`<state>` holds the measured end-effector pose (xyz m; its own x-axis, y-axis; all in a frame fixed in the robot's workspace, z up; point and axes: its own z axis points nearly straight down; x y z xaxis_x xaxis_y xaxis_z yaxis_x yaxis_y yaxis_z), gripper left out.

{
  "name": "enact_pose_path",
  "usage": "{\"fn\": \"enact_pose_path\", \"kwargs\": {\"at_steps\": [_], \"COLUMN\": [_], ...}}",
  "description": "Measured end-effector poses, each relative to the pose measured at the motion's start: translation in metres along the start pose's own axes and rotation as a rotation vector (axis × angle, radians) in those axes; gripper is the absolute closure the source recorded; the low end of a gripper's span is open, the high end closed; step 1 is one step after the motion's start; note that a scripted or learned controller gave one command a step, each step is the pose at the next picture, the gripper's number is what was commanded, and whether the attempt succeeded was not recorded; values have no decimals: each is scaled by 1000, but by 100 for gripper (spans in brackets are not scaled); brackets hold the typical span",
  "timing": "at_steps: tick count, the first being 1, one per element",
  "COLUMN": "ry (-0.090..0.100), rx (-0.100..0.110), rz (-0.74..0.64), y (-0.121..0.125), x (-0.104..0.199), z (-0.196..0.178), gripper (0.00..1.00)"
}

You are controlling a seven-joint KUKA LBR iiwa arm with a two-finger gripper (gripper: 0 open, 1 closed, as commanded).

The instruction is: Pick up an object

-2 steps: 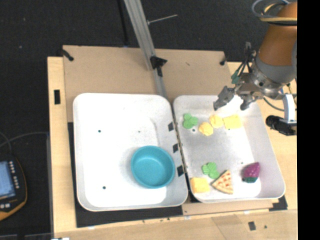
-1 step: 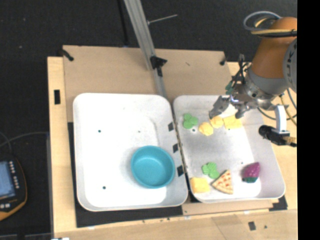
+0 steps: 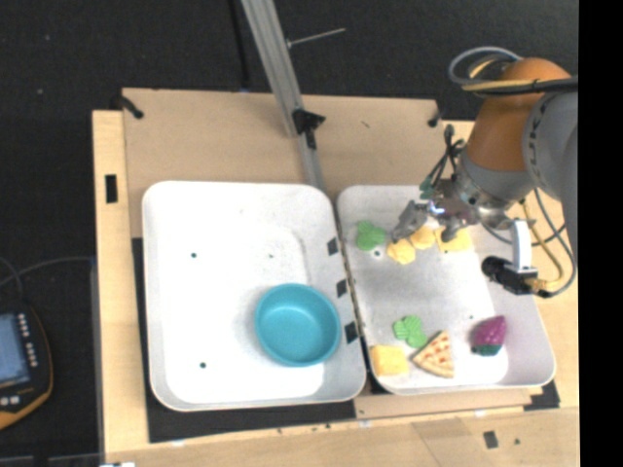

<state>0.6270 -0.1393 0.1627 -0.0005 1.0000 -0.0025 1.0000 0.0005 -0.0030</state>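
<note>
Tan bench [image 3: 224, 144], two white bins [image 3: 224, 222], dark floor [image 3: 117, 27].

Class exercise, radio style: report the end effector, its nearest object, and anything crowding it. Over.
End effector low over right bin, far end. Yellow pieces right beneath it, grasp unconfirmed. Green piece close beside them. Over.

Floor: dark, near-black carpet-like surface on every side | Bench [image 3: 214, 134]: pale tan wooden board, evenly lit, black clips at its far corners | Pole [image 3: 277, 61]: grey metal, slanting up from the bench's far middle | Left edge: handheld control pendant [image 3: 18, 363], screen lit, orange-trimmed, cable trailing
</note>
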Motion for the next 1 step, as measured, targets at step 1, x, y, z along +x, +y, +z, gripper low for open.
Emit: {"fn": "enact_pose_path", "kwargs": {"at_steps": [1], "ry": [2], "rx": [-7], "rz": [3], "y": [1], "x": [-1], "z": [-14], "gripper": [100]}}
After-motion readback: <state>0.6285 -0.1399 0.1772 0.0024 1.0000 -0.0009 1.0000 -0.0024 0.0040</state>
